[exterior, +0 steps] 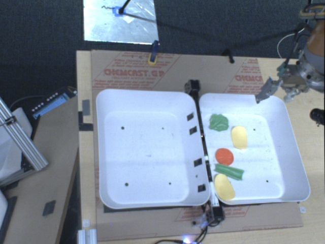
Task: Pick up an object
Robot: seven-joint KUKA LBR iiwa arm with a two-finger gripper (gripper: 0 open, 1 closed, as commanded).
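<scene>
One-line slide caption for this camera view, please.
Hand hovers open above the right bin's far rim; five toy foods lie inside, none grasped.

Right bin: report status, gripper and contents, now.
Gripper open, above the right bin's far corner, holding nothing. Five items untouched: green leaf, two yellow pieces, red ball, green stick. Nothing blocking.

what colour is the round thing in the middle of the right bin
Orange-red: the round object in the right bin, clear in the camera view.

fixed overhead camera | slanted down | both bins [203,136] framed
</scene>
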